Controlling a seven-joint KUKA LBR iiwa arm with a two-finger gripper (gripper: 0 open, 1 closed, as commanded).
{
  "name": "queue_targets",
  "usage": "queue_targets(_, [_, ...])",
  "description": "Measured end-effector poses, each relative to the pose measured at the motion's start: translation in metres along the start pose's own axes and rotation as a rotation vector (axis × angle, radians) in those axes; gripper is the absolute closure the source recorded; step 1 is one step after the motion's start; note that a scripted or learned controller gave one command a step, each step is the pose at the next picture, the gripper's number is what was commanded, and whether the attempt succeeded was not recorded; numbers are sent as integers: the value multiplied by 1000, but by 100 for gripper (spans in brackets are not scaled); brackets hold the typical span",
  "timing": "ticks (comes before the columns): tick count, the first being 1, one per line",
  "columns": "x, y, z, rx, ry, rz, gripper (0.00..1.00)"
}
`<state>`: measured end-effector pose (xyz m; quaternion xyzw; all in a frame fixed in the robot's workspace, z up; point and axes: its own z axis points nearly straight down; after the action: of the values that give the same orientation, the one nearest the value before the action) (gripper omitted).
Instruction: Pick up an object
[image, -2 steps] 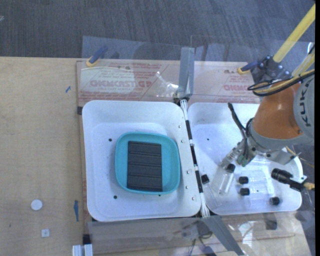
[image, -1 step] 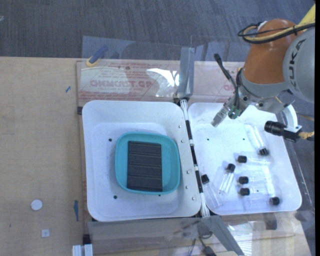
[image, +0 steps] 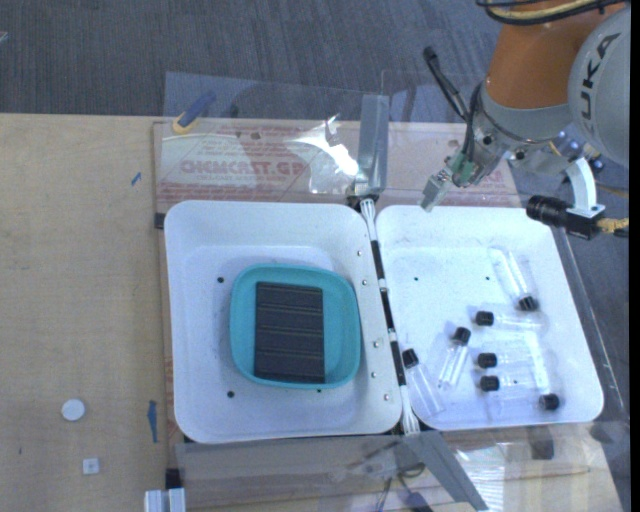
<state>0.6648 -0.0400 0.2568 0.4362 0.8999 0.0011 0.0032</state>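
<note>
Nearest the lens, clear plastic vials with black caps (image: 487, 360) lie scattered at five o'clock in the right-hand white bin (image: 575, 405). At one o'clock the two-finger gripper (image: 440, 187) hangs over the bin's far rim, carrying nothing; finger spacing I cannot tell. Approach stage, probably: next, descend onto one vial.

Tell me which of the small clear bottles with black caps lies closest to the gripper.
The bottle at the far right of the right bin, alone above the cluster, its cap pointing toward the camera. The gripper hangs above the bin's far edge.
</note>
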Motion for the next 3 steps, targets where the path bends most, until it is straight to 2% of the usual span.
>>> queue_targets(1, [-6,-45,71,3,2,31,100])
queue_targets(2, [-21,-13,-1,1,-1,218,100])
queue_targets(3, [-25,-73,92,4,3,150,100])
